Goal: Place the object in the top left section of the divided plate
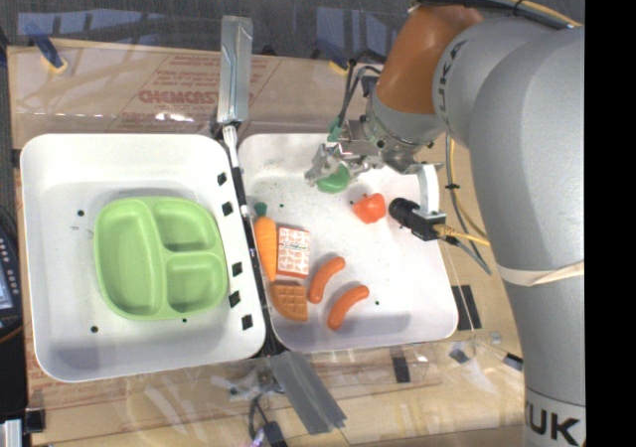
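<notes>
The grey arm [517, 187] is reaching in from the right and leaning over the right bin [427, 286], its orange band [422, 43] sitting just above the wrist. The gripper [333, 165] is hanging low over the far left part of that bin, and a small green object [335, 178] is showing right at its tips; whether the fingers are actually closing on it I cannot tell from here (the metal parts are crowding together).

The green divided plate [157, 256] is lying in the middle of the left bin [50, 336], well apart from the gripper.

In the right bin, a red-orange piece [370, 207] is sitting just beside the gripper. Nearer the divider, a carrot [265, 246], a small printed packet [292, 250], a waffle-like piece [289, 300] and two sausages [326, 278] [348, 305] are lying close together.
</notes>
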You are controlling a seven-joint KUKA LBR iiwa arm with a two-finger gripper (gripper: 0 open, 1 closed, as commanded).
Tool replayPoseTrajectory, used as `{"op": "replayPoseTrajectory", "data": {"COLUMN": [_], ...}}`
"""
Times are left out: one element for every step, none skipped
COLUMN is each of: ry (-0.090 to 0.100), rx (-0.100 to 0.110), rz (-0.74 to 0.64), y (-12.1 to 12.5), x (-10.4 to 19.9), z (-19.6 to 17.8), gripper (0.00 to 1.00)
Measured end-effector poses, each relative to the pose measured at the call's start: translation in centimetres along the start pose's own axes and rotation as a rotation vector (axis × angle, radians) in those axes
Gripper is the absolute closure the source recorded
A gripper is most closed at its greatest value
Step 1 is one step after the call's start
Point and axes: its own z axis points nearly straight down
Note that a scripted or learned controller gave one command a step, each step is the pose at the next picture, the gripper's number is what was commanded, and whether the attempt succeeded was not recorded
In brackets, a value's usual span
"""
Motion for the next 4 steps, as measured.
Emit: {"op": "replayPoseTrajectory", "data": {"ry": [-0.001, -0.002, -0.002, -0.003], "rx": [0.001, 0.004, 0.001, 0.001], "rz": [-0.042, 0.028, 0.110, 0.111], "y": [-7.4, -10.2, -2.4, -2.4], "x": [10.6, 14.6, 21.7, 21.7], "z": [-1.9, -1.8, -4.5, -4.5], "gripper": [1.00, 1.00, 1.00, 0.00]}}
